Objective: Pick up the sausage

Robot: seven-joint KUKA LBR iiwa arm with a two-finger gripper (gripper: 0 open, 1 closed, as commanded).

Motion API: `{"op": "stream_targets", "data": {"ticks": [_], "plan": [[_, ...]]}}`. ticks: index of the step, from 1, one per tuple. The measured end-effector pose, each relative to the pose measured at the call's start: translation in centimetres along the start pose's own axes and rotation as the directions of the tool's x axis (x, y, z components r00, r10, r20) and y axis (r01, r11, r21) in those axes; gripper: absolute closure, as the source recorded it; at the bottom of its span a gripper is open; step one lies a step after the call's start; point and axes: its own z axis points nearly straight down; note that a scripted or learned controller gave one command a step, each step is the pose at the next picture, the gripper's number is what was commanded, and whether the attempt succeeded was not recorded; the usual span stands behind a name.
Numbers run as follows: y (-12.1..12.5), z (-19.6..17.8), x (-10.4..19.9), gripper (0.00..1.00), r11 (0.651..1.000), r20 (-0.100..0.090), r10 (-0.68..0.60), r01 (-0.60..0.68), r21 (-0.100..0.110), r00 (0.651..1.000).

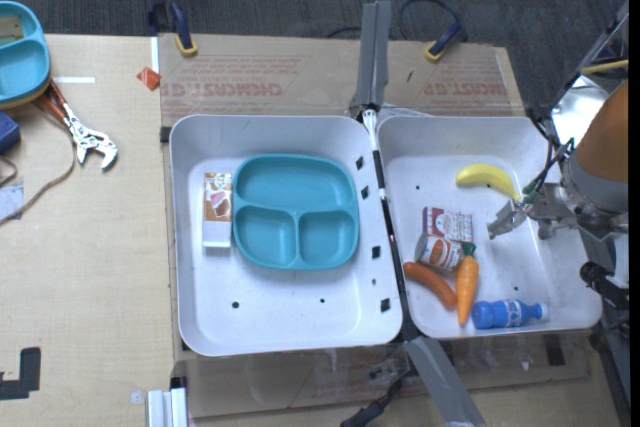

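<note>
Sausage (pixel 430 282) in right bin (pixel 560 315), teal tray (pixel 296 212) in left bin (pixel 200 315)

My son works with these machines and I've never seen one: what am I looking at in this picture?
One camera fixed above a bench looks down at a slant. The grey and orange shape at the right is a robot arm; its metal tool hangs over the right bin with nothing in it. Its job is picking up the sausage, which lies near that bin's front edge beside a carrot, a blue bottle, a small can, a packet and a banana. The left bin holds a blue divided plate and a small box. A wrench lies on the bench at far left.
</note>
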Motion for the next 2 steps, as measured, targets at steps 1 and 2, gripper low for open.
{"op": "stream_targets", "data": {"ticks": [1, 2], "plan": [[-4.31, 0.79, -0.4, 0.0, 0.855, -0.001, -0.518, 0.518, 0.0, 0.855], [-4.19, 0.03, -0.45, 1.0, 0.857, -0.001, -0.516, 0.516, -0.001, 0.857]]}}
